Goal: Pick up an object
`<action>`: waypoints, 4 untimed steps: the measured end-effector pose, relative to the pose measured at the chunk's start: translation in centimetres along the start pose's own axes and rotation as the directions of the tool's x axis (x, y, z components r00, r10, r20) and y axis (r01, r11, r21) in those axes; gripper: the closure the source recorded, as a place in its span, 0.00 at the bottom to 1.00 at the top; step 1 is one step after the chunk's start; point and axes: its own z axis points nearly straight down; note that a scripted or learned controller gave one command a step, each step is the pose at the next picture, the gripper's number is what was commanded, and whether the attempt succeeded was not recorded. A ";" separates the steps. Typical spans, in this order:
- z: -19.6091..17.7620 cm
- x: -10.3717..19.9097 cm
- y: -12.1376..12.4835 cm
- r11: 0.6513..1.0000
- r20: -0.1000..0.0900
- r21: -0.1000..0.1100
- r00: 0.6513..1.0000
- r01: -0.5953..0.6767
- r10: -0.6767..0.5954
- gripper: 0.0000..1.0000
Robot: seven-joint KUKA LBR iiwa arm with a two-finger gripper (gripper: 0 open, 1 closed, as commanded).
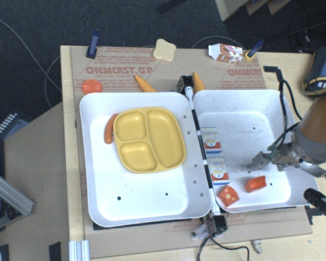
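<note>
In the right bin (244, 105), my gripper (259, 163) reaches in from the right, low over the floor near the front right. A small red piece (256, 184) lies just in front of it, apart from it. A red and orange wedge (228, 196) rests at the bin's front left corner. Two small milk cartons (209, 137) (217, 168) lie along the bin's left wall. The left bin (146, 205) holds a yellow divided plate (149, 139) with a sausage (109, 128) beside its left edge.
Behind the bins, on the cardboard, lie a bread slice (164, 49), two carrots (145, 84) (198, 82), an orange disc (90, 86), a blue clip (93, 43) and a crumpled carton (226, 52). A black cable (283, 99) runs along the right bin's far right side.
</note>
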 end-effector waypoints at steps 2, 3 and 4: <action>2.0 -2.3 0.4 1.000 0.003 -0.003 1.000 -0.001 0.001 0.00; -8.3 1.9 0.4 1.000 0.001 -0.003 1.000 0.002 -0.002 0.00; 0.4 1.1 0.0 1.000 0.000 0.001 1.000 0.000 0.000 0.00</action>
